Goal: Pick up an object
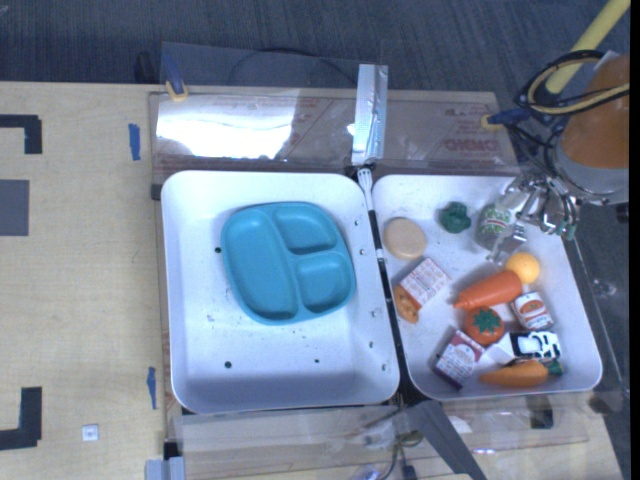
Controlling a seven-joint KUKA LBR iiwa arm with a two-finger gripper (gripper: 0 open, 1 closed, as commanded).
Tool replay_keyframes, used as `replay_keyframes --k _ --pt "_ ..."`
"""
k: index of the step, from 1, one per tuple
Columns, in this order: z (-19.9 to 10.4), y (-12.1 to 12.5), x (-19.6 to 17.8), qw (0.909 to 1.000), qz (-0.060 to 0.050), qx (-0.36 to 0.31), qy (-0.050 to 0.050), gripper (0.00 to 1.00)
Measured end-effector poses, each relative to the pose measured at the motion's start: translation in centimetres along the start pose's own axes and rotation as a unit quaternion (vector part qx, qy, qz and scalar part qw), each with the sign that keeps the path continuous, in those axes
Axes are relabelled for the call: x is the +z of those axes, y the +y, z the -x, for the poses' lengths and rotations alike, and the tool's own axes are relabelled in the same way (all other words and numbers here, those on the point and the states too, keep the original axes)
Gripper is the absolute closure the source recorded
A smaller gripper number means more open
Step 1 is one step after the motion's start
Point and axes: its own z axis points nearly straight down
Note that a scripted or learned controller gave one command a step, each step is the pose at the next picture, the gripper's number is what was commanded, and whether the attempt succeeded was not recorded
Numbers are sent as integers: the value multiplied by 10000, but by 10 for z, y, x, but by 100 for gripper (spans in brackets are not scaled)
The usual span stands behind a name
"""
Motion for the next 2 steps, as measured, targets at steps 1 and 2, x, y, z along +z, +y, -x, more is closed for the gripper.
replay_keyframes --k 1,2 --pt "-35 -35 5 9992 -14 -378 -144 0" --pt "-31 11 20 9992 11 -400 44 0"
